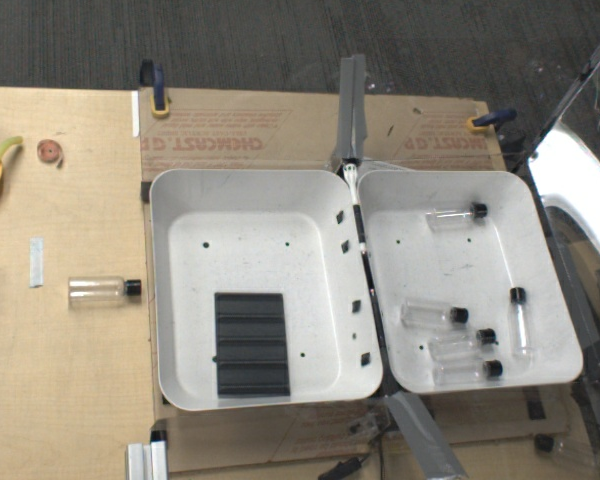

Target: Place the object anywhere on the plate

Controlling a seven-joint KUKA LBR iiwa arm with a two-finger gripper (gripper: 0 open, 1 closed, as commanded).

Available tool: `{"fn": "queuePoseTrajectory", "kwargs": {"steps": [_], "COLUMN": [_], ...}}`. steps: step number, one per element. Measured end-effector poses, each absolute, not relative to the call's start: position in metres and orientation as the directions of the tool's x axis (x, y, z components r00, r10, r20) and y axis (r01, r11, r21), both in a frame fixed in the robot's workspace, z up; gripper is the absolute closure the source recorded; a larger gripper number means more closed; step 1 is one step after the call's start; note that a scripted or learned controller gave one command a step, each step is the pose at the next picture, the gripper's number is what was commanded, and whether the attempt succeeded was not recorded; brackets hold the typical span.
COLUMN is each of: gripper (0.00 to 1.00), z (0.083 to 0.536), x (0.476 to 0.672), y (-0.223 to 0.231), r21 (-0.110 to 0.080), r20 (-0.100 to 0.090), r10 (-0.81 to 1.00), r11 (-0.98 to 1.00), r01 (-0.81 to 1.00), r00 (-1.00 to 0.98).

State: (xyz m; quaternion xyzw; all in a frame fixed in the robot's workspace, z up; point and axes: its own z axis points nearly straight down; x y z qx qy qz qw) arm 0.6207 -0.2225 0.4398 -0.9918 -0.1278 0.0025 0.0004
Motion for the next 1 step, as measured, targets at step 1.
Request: {"fn": "queuePoseTrajectory", "kwargs": {"steps": [1], "gripper": [0.0], "z": [0.4256], "x": [0.6483], "y": [-0.2217], "r21": [-0.001], "r20": [-0.005], "r10": [0.227], "r11": [-0.974], "r01": [0.227], "r00": [0.974]}}
